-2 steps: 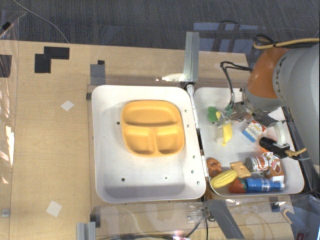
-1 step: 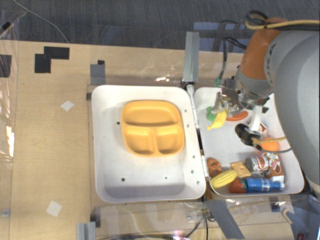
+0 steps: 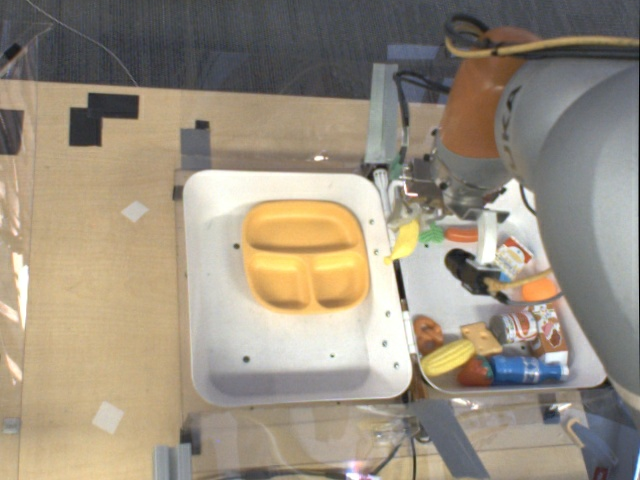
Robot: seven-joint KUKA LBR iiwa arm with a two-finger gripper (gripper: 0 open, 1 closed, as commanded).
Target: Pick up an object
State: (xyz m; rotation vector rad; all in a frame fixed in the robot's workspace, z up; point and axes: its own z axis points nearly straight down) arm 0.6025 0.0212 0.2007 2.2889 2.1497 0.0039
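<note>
The arm enters from the right, its orange band above the far end of the right bin. The gripper sits low at the far left corner of that bin, close to the wall shared with the left bin. Its state cannot be determined from here, because the wrist body covers it. The yellow banana-shaped piece lies just beside the gripper on the near side, tilted, against the dividing rim between the two bins. It cannot be determined whether the gripper touches it. A small green piece and a red-orange stick lie just to the right of it. Further right are a white and red carton and an orange ball. At the near end of the right bin are a corn cob, a blue bottle and a printed can, close together. The left bin holds a yellow divided tray, lying flat.
</note>
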